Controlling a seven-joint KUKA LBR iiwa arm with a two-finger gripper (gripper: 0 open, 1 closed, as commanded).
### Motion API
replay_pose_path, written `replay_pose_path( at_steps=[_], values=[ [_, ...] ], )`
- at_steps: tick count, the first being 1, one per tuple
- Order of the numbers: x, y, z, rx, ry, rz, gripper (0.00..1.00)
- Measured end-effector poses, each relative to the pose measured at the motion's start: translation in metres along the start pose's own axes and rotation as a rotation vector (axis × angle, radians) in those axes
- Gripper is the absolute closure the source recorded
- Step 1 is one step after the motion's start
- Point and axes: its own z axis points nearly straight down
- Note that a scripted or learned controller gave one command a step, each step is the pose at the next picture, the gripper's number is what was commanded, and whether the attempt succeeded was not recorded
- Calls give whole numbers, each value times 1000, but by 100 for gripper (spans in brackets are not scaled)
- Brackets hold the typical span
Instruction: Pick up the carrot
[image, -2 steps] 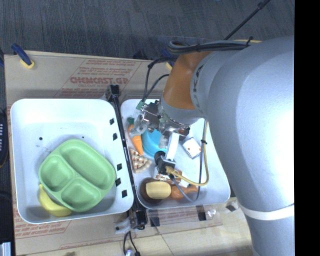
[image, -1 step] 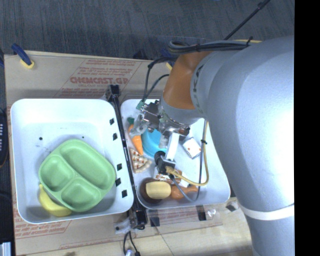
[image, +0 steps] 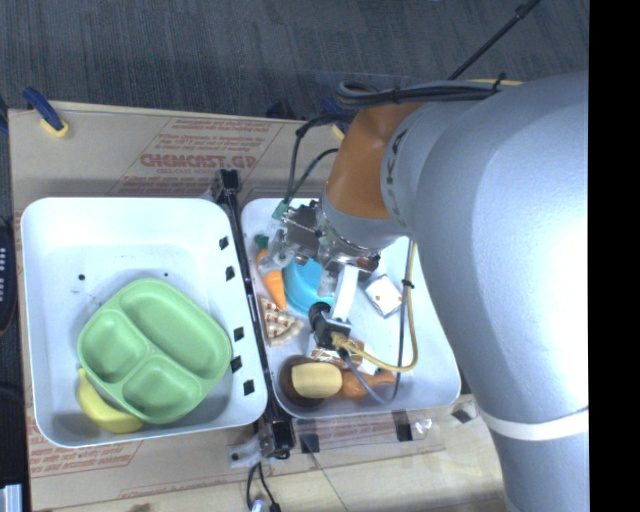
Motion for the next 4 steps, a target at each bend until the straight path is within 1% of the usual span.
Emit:
replay_pose_path(
  at_steps=[4],
  values=[
    [0,0,0,0,0,0,0]
  ],
)
